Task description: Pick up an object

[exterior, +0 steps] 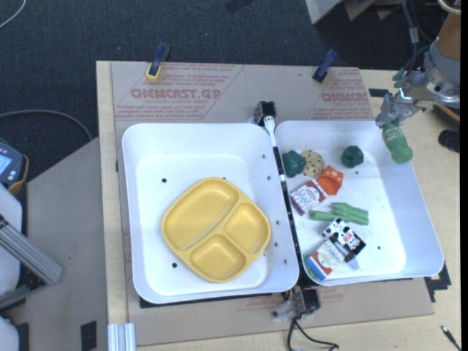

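At upper right I find the gripper [395, 125] with fingers clamped on a green cylinder [400, 147], lifted above the right bin [409, 196]. I judge it light, smooth, possibly slippery; a mid-body hold suits best.

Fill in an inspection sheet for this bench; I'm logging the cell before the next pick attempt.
Surface: brown board bearing two white bins, clamped at the far edge.
Job's things: right bin holds small toys: two dark green lumps, a cookie, an orange piece, packets, a green stick, a black-and-white piece.
Clutter: yellow divided tray in left bin.
Grippers: gripper over the right bin's far right corner, with a green cylinder at its tip.
Cables: black cable at near edge.
Surroundings: dark carpet.
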Tool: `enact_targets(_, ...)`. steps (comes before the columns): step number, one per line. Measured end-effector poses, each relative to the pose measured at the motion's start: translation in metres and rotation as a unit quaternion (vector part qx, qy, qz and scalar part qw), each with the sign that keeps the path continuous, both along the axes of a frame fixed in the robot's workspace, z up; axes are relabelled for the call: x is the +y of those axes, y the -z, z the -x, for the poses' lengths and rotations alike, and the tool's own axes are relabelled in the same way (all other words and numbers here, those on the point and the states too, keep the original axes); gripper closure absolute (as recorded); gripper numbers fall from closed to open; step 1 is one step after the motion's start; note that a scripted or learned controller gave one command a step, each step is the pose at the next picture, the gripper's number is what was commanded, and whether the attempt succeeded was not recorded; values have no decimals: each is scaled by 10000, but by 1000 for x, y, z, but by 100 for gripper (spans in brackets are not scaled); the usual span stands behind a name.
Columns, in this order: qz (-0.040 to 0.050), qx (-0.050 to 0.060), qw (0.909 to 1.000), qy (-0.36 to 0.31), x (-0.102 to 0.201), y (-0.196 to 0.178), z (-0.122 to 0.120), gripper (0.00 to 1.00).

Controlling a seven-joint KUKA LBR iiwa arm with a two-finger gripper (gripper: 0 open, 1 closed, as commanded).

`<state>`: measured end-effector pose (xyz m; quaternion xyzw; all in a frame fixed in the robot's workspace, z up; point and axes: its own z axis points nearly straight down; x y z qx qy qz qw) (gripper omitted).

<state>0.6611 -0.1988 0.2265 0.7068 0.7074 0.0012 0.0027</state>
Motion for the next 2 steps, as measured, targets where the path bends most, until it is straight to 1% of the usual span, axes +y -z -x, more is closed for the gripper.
enact_targets(1, -20, 47, 10000, -14, 53, 10, 19, 100)
enact_targets(2, -21, 48, 10000, -15, 100, 14, 33, 100)
